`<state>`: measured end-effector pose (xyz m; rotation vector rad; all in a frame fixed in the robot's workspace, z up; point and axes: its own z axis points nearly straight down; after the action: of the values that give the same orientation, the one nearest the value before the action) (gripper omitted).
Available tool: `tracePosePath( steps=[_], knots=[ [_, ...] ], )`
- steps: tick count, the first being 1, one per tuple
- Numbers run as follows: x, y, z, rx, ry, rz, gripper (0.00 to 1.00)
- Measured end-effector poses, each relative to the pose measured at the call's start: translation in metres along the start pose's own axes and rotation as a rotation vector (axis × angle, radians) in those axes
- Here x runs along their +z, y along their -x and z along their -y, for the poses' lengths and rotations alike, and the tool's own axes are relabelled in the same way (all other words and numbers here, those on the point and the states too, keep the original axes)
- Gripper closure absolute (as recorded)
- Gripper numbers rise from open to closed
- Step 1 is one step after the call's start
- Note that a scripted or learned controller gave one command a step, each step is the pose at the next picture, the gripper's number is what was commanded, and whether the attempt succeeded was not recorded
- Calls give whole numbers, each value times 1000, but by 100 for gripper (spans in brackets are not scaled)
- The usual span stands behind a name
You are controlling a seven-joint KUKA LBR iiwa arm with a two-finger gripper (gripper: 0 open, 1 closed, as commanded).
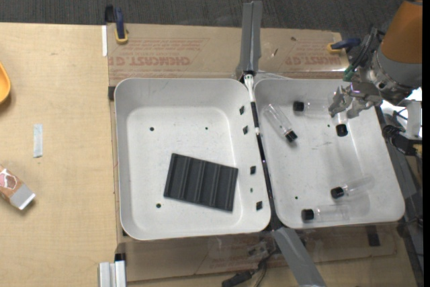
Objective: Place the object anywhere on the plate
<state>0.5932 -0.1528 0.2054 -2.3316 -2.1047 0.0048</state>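
A dark grey ridged plate (201, 182) lies flat in the left bin (134, 144), toward its front. Several clear vials with black caps lie in the right bin (386, 165): one (279, 124) near the divider, one (298, 105) at the back, one (347, 189) and one (318, 214) near the front. My gripper (344, 106) hangs over the right bin's back right part. A small black-capped vial (341, 130) sits just below it; whether the gripper touches it is unclear.
A raised divider (255, 138) separates the two bins. Cardboard (201, 54) lines the bench behind them, with clamps (119, 27) at its corners. A small packet (15, 189) and a strip (37, 140) lie on the wooden table to the left.
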Motion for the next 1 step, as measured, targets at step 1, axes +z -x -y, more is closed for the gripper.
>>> tracePosePath(
  steps=[1],
  knots=[
    [-88,-56,8,-186,1,0,100]
  ],
)
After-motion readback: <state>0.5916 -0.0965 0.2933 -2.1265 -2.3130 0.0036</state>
